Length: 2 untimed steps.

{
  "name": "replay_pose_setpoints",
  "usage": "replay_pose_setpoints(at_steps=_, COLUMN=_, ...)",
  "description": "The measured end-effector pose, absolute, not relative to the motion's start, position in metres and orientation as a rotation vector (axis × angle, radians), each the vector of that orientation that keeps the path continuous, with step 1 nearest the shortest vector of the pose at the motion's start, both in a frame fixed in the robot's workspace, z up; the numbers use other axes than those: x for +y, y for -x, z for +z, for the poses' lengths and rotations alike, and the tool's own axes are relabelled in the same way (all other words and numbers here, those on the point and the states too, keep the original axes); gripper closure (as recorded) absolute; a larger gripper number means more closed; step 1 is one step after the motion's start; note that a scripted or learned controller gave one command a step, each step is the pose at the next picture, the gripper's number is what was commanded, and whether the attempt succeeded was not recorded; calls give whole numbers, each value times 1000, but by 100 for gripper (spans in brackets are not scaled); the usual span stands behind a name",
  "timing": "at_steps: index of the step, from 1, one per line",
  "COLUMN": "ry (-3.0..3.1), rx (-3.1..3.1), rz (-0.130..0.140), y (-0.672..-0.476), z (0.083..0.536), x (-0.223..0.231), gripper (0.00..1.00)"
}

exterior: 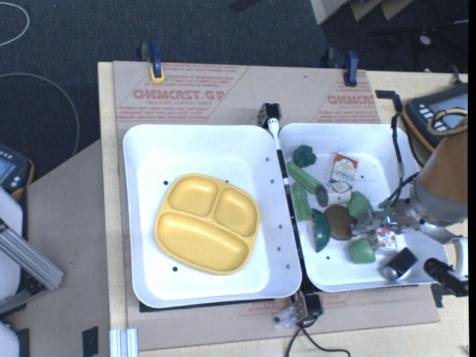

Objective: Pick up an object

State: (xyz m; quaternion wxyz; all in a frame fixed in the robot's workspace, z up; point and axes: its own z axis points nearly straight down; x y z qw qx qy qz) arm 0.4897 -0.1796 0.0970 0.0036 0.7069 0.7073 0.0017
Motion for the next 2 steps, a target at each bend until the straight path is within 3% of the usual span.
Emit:
replay_pose_setpoints(at_steps=1, ry=-2218, rx=2217, rz=1, y=-488, z=104, x=-180, gripper=100)
replay_pose_setpoints(at_steps=2, ry=-2211, rx=2220, rz=8, y=-481, z=230, x=-151, gripper=100)
